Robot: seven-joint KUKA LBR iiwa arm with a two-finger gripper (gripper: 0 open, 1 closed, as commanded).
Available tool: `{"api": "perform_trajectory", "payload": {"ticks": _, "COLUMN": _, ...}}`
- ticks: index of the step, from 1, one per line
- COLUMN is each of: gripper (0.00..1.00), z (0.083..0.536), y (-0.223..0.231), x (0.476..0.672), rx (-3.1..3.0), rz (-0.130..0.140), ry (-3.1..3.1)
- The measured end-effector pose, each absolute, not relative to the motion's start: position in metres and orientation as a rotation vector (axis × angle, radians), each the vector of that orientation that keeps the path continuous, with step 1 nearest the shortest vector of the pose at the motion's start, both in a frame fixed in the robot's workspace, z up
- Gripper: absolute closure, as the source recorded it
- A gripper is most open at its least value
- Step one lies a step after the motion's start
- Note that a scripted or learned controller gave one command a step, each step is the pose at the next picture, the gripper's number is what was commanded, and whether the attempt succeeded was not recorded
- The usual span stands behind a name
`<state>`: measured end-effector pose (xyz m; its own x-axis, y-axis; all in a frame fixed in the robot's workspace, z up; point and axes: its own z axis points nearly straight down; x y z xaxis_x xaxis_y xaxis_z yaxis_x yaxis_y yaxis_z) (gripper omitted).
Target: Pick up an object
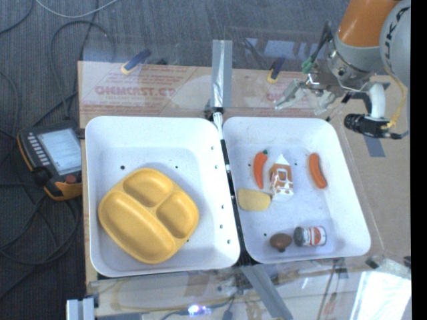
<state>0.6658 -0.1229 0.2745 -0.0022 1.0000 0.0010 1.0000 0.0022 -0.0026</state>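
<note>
Robotics lab: loose cables [60, 5] on grey carpet, teach pendant [53, 153], taped-down cardboard [143, 89].

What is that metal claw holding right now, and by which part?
Nothing: the two-finger gripper hangs open above the far rim of the right white bin.

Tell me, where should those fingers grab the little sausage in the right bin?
Probably across the sausage's narrow middle, coming straight down from above. It lies flat, long and thin, running roughly up the view, with bare bin floor on both sides, so fingers closing left to right should fit.
</note>
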Motion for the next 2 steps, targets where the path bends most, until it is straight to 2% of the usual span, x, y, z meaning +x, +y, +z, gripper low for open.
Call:
{"api": "perform_trajectory", "payload": {"ticks": 1, "gripper": 0.00, "z": 0.182, "y": -0.139, "x": 0.626, "rx": -1.860, "rz": 0.003, "ry": -2.530}}
{"api": "perform_trajectory", "payload": {"ticks": 2, "gripper": 0.00, "z": 0.097, "y": -0.124, "x": 0.594, "rx": -1.693, "rz": -0.002, "ry": -2.645}}
